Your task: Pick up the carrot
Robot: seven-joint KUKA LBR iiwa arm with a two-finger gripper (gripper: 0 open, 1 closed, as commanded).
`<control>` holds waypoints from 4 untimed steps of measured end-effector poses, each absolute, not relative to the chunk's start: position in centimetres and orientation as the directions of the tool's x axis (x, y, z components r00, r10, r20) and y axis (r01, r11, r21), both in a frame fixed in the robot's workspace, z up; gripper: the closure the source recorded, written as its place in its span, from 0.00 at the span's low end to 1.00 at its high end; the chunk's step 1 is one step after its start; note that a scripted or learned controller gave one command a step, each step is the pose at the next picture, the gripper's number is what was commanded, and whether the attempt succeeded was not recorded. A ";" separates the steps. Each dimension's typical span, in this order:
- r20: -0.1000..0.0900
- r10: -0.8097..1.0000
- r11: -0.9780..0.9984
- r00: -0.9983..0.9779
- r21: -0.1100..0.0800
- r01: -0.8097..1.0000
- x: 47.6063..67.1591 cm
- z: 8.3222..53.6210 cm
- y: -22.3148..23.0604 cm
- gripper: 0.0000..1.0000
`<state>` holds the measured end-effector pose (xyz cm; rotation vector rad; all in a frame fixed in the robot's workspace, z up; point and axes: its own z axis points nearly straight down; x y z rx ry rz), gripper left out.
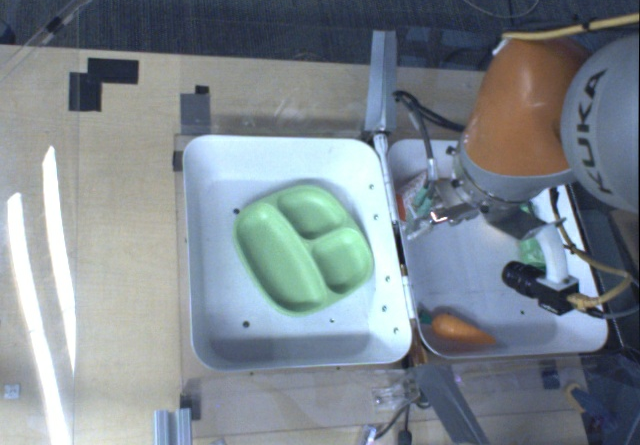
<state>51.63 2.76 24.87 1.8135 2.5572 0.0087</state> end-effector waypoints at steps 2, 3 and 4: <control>0.001 0.996 -0.087 0.087 0.006 0.996 58.6 19.5 5.3 1.00; 0.001 0.972 -0.233 0.233 0.006 0.972 58.8 22.9 -2.1 1.00; 0.000 0.987 -0.159 0.159 0.006 0.987 54.9 23.2 -5.2 1.00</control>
